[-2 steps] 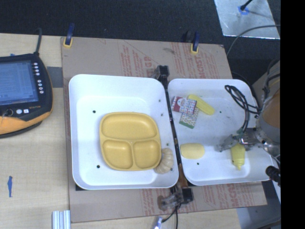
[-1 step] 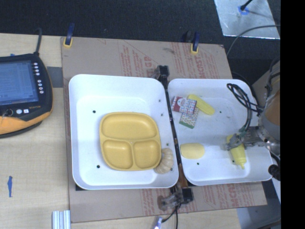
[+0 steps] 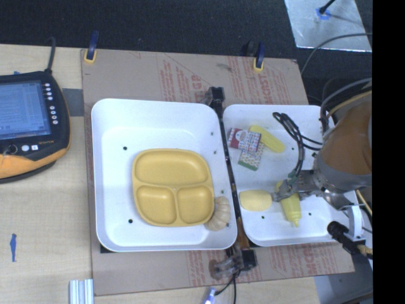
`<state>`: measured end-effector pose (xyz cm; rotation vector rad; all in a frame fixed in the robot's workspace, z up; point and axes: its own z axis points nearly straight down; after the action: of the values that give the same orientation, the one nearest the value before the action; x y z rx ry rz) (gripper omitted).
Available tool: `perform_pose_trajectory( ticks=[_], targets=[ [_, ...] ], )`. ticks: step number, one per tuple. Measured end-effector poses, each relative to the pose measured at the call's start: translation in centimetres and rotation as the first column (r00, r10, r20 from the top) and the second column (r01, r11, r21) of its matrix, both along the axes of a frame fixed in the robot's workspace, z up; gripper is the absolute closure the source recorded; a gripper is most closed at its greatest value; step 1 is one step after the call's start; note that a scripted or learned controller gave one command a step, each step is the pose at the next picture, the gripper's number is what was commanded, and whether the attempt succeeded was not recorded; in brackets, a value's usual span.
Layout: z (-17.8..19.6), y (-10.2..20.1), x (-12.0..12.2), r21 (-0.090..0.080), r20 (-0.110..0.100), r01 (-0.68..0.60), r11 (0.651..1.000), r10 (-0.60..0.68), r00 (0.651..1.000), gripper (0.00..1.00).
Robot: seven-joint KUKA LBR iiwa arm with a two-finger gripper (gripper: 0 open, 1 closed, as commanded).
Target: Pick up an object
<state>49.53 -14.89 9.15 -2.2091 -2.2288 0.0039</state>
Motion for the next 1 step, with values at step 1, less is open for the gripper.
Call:
perform_pose_trajectory(
  ticks=[1],
  targets=[
    [5.1,5.64,3.07,-0.001,0.001,0.0,1.0,0.0,1.0,1.0]
  ],
)
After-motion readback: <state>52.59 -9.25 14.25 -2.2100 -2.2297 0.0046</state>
